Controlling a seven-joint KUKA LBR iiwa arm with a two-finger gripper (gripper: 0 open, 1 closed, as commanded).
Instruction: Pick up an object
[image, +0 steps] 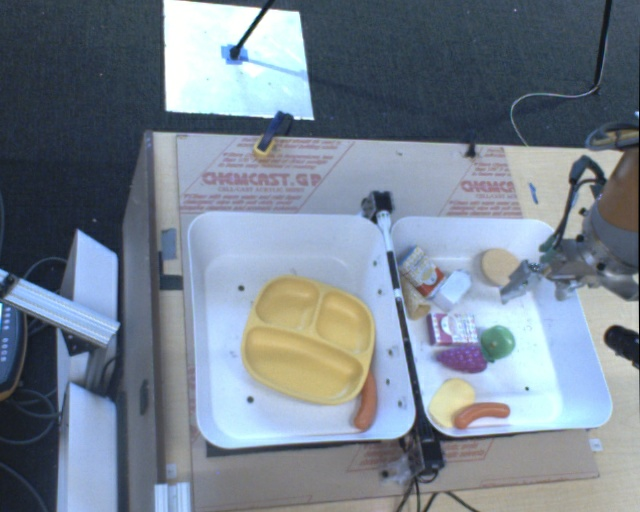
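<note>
— Hovering over the right bin (590, 385), is it?

— Yes. The end effector (538, 279) hangs above that bin's far right part, reaching in from the right, with the grey arm (612, 222) behind it. Two fingers (513, 283) show, spread apart, nothing between them.

— What lies in that bin?

— A round tan piece (498, 266) sits just left of the fingertips, near the far wall. Further left are a small printed packet (420, 268) and a white block (452, 288), close together. Mid-bin there's a red and white carton (453, 327), a purple grape bunch (463, 358) just below it, and a green ball (498, 342) touching the grapes on their right. At the near edge lie a yellow round piece (448, 398) and an orange sausage (481, 412), side by side.

— And the left bin (215, 300)?

— A yellow divided tray (308, 338) in the middle, with a second sausage (367, 402) by its near right corner. Both bins rest on the counter (330, 165), separated by a black divider strip (392, 270).
</note>
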